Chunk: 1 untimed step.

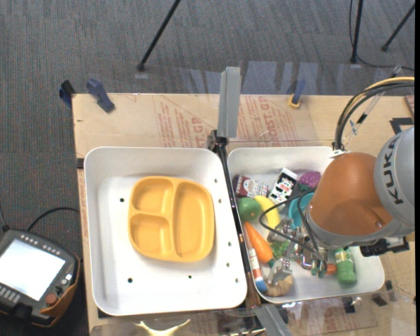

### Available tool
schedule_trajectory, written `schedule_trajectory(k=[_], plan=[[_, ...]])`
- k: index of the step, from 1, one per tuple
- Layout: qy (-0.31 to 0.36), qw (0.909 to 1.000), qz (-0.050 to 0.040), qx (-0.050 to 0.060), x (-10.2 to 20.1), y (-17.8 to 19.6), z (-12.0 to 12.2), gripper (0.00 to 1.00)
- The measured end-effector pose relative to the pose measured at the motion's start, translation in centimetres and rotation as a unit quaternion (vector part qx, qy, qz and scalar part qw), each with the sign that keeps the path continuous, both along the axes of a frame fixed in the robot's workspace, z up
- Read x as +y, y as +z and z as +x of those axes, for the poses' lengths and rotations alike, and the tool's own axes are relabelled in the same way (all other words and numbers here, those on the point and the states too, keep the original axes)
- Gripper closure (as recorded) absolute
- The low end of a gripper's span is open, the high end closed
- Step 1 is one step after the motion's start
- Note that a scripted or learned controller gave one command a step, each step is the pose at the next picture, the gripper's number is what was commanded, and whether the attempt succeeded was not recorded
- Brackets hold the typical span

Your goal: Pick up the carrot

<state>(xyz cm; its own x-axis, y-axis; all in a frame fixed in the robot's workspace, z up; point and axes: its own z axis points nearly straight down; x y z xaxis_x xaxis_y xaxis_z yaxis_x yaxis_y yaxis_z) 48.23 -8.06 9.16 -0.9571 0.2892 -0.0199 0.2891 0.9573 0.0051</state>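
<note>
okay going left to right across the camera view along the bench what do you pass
Yellow tray in the left bin → carrot in the right bin → gripper → green bottle.

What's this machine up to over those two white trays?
A grey and orange robot arm reaches in from the right over the right bin, which is crowded with small toys and food items. Its gripper hangs low among them, just right of an orange carrot lying near the bin's left wall. The carrot is not between its fingers. The left bin holds a yellow divided plate.
</note>
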Motion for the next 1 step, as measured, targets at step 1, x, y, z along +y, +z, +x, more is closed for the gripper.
schedule_trajectory(k=[1], plan=[[0.004, 1.0000, -0.0004, 0.000, 0.05, 0.00, 0.01, 0.00]])
